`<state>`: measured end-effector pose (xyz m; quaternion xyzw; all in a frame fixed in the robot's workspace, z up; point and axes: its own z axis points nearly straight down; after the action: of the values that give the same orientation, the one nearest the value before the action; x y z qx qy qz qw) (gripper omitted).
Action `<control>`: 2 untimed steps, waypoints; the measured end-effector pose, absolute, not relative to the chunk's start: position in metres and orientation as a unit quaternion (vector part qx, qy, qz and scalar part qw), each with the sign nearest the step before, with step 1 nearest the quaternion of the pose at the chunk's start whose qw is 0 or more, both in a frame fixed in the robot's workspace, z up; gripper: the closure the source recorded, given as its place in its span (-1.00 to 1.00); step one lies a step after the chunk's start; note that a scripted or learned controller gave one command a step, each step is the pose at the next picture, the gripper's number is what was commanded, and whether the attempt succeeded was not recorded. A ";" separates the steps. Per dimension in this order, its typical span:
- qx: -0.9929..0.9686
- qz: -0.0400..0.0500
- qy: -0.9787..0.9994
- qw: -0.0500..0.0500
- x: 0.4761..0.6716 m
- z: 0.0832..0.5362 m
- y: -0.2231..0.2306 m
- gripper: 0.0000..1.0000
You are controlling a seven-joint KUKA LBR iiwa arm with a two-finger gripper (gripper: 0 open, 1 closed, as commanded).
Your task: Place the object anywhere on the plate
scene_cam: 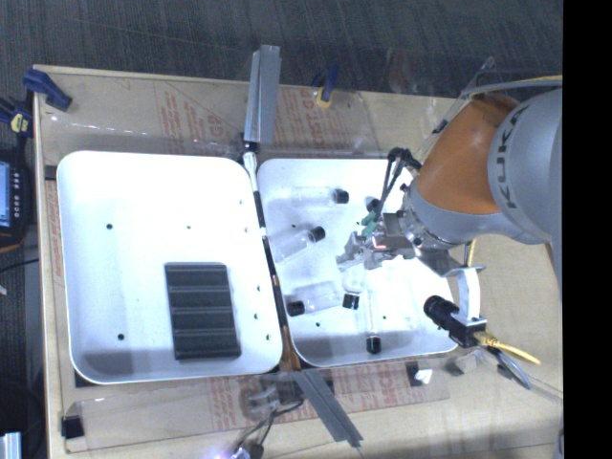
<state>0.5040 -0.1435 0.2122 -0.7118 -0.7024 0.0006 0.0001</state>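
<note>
While the gripper (368, 253) hangs over the right bin (421, 347), finger state undiscernible, clear bottles (311, 237) are scattered just beside it, dark plate (202, 310) well apart.

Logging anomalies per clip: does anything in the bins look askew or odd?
The clear black-capped bottles in the right bin lie on their sides, scattered at different angles. The dark ridged plate lies flat in the left bin. The gripper is over the bottles.
</note>
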 end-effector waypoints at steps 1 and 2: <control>-0.727 0.002 -0.686 0.002 0.616 0.190 -0.084 1.00; -0.786 0.001 -0.618 0.002 0.656 0.191 0.015 1.00</control>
<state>0.6561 0.0150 0.1911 -0.7859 -0.6184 0.0011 0.0017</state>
